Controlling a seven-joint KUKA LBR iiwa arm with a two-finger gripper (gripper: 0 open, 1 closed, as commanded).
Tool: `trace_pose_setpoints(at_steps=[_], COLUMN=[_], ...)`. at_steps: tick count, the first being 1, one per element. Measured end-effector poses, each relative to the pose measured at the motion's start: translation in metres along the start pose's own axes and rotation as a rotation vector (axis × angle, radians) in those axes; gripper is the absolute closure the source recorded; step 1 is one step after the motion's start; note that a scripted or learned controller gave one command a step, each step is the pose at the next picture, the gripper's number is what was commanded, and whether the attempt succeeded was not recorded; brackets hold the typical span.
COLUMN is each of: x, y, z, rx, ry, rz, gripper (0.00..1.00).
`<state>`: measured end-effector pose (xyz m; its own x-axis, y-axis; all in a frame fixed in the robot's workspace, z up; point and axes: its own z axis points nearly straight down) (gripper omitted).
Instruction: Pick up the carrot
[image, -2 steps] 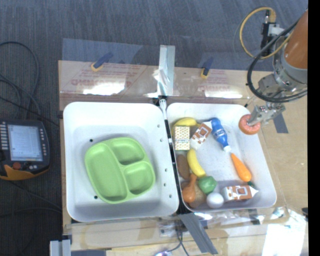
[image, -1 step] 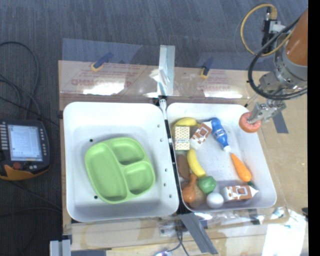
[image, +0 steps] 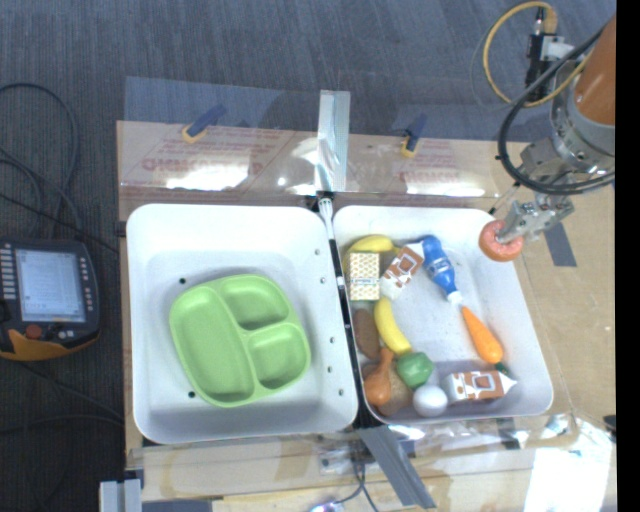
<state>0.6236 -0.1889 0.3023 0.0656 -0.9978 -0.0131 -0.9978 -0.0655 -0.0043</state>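
one gripper (image: 527, 222) sits at the right bin's (image: 528, 340) two o'clock corner, pinching a round orange-pink thing (image: 498, 242) between its fingers. that is not the carrot (image: 482, 335). the carrot lies in the right bin toward four o'clock, its thin tip pointing to eleven o'clock, near the blue bottle (image: 440, 266) and just above the small carton (image: 475, 386). i think it should drop the round thing first, then open wide, turn to cross the carrot, and come down on its fat middle.
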Motion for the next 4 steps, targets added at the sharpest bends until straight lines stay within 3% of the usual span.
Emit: trace_pose_setpoints(at_steps=[1,2,3,4], x=[-0.016,0.002,-0.038,-0.04], y=[-0.047,-0.045,-0.048,-0.048], z=[-0.034,0.019,0.018,-0.007], rx=[-0.001,-0.009,-0.009,-0.003], ry=[0.009,0.005,0.006,0.007], rz=[-0.107,-0.462,-0.62,-0.463], gripper=[1.0,1.0,1.0,1.0])
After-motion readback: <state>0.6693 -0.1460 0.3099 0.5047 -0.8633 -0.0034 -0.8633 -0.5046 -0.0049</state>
